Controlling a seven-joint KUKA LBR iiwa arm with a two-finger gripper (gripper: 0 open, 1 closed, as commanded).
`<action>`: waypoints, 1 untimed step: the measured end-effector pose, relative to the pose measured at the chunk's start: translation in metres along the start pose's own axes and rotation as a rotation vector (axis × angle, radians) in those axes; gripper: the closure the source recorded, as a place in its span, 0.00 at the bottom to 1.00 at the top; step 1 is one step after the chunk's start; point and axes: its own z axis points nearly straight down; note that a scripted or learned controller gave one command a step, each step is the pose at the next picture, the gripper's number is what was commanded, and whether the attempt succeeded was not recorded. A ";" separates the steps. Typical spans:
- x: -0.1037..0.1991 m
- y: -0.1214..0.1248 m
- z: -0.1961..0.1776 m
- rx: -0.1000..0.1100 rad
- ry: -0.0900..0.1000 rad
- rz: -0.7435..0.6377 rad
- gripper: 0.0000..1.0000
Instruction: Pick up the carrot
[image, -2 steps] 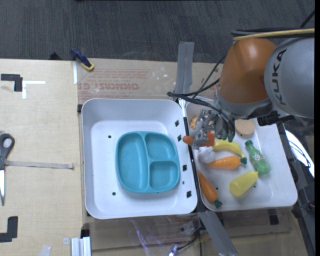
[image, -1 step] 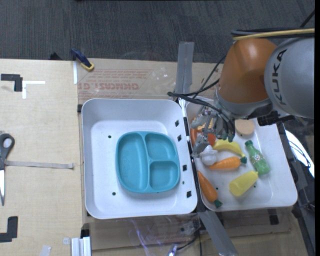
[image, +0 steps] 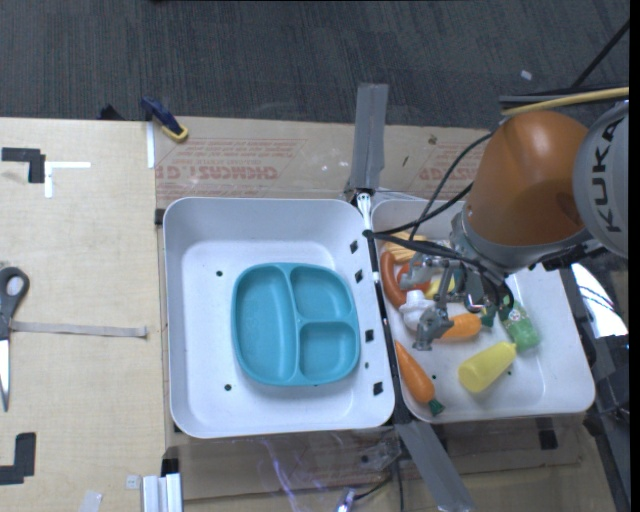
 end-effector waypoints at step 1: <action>-0.065 -0.024 0.000 0.001 -0.002 0.243 0.00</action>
